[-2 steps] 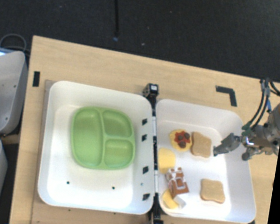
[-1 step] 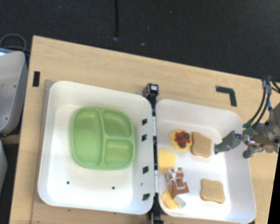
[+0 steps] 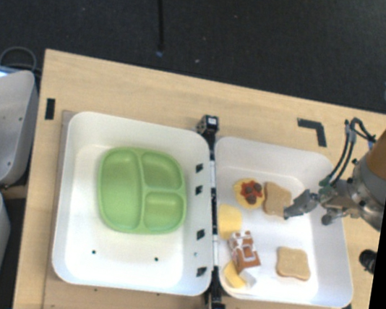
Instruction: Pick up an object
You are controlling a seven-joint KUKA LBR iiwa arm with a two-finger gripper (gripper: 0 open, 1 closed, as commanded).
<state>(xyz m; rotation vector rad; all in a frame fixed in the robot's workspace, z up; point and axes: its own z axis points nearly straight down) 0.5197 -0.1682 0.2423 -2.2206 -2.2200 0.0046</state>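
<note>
1. The nearest candidate is a tan bread-like piece (image 3: 277, 199) lying flat in the upper middle of the right bin (image 3: 325, 282). It touches, or nearly touches, a small round item with red topping (image 3: 249, 190) on its left.
2. The tool (image 3: 299, 205) sits just to the right of that piece, low over the bin floor. Its grey tip points toward the piece. Whether it is open or closed cannot be told from this slanted view, and nothing is seen held.
3. To do the step well, I judge the tool should be centred over the piece before descending. It should then close across the narrower width, keeping clear of the red-topped item so that only one thing lifts.
4. Other options lie further off: a toast slice (image 3: 293, 263) standing well apart lower right, likely the easiest clean grasp. There is also a yellow block (image 3: 229, 221), a brown-and-white item (image 3: 244, 252) and a pale yellow piece (image 3: 234, 276) crowded near the bin's left wall.
5. The left bin (image 3: 69, 239) carries a green divided plate (image 3: 143, 192); both bins rest on the table (image 3: 130, 92).
6. No brand, label or readable writing can be made out.
</note>
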